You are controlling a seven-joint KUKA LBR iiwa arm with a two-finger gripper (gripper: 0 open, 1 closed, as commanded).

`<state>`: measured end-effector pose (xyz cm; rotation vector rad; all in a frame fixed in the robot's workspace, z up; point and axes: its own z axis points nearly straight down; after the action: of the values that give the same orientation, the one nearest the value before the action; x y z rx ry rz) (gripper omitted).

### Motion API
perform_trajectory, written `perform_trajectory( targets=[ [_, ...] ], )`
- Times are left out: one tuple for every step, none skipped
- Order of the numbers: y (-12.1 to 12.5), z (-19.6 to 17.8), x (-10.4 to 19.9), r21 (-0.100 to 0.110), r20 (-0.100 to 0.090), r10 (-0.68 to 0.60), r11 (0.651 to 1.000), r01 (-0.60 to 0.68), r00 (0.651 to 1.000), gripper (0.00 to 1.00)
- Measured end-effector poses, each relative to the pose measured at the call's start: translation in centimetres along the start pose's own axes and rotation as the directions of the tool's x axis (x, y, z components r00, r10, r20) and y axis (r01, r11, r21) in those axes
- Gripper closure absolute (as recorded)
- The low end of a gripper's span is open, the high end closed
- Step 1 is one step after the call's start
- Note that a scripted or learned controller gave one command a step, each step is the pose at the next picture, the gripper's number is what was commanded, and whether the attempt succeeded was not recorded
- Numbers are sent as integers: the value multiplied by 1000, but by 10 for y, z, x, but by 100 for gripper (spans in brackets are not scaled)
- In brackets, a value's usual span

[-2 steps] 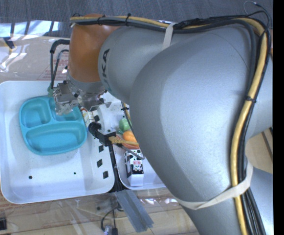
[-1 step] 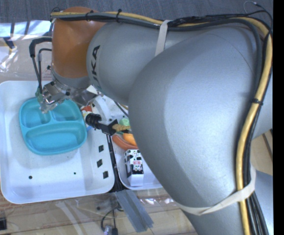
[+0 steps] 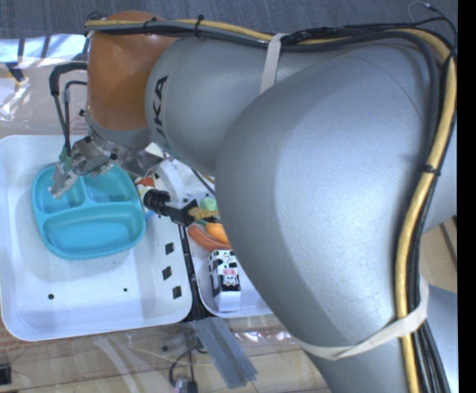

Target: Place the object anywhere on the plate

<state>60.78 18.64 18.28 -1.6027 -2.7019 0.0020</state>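
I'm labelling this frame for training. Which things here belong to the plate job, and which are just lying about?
Job: blue plate; tool over the plate's upper compartments.

Lying about: orange item; cow-patterned box, both in right bin.

Blue plate (image 3: 86, 215): three compartments, one long, two small, lying flat in left white bin (image 3: 24, 301), toward its upper part. Gripper (image 3: 67, 174) over plate's upper-left small compartment. Object not identifiable; nothing clearly visible lying on plate.
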Motion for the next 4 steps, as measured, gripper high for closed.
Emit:
perform_trajectory(
  targets=[
    [-74, -21, -36, 6, 0, 481, 877, -481, 877, 0],
    [-74, -30, -36, 10, 0, 477, 879, -477, 879, 100],
    [-65, -32, -10, 6, 0, 394, 919, -394, 919, 100],
    [-36, -31, -5, 0, 0, 134, 991, -134, 991, 100]
  ],
)
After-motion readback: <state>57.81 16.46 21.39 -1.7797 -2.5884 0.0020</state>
